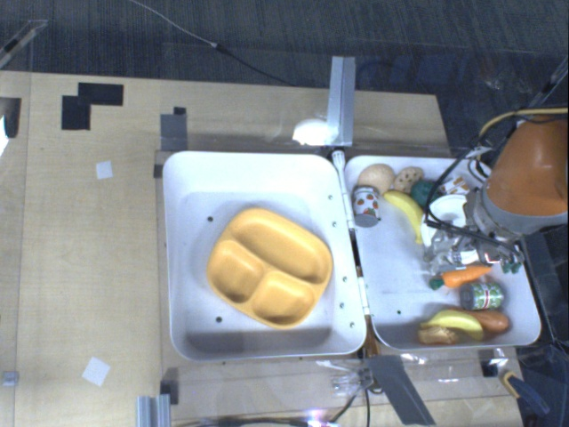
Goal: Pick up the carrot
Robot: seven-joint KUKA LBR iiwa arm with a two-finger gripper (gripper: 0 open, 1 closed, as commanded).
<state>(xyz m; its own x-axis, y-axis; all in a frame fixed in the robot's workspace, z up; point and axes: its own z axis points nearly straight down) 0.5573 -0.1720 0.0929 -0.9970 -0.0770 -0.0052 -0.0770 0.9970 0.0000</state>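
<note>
Camera view, near edge first: right bin [391,327] holds a banana [457,320] and a brownish item along its near wall. Just beyond lies the carrot [464,277], on its side, green stub pointing left. Gripper [458,254] sits directly above and touching or nearly so; jaw state cannot be told. Farther back: second banana [409,212], small rounded items. Left bin holds a yellow divided tray [268,265]. Judgement: carrot light, rigid, smooth, tapered; grasp across its thick middle.

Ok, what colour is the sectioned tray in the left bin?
Yellow; the tray shows best in the camera view.
</note>
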